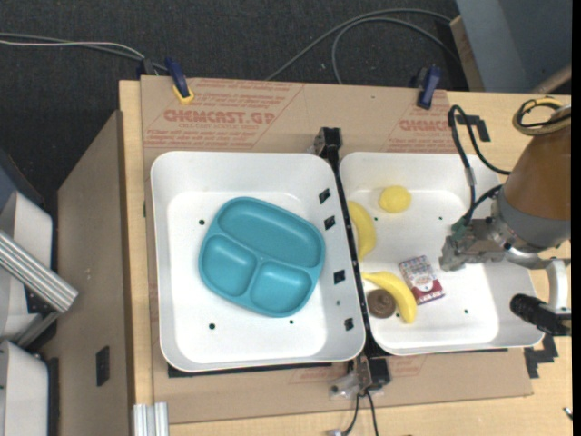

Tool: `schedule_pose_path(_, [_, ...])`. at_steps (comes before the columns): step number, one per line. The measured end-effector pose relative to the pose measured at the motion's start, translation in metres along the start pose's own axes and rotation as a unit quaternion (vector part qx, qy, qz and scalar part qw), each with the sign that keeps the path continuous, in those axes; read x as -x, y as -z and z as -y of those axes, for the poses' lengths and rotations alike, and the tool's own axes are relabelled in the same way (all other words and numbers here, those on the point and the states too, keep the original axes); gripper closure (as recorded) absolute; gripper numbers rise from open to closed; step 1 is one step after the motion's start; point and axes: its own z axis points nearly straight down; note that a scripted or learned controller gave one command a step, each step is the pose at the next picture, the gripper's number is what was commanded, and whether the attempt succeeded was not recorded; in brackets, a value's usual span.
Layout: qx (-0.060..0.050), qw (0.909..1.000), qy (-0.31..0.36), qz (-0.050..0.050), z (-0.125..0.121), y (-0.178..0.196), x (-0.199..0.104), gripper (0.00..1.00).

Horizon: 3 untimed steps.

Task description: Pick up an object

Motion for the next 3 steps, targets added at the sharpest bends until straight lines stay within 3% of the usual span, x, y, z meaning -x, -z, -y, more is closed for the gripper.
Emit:
schedule_pose_path(2, [0.002,1.0000,0.000,0.001,-0.012,0.127,0.000,1.00])
schedule_pose_path(3, [-0.004,1.0000,0.002,-0.002,-0.023,0.111,-0.054,1.00])
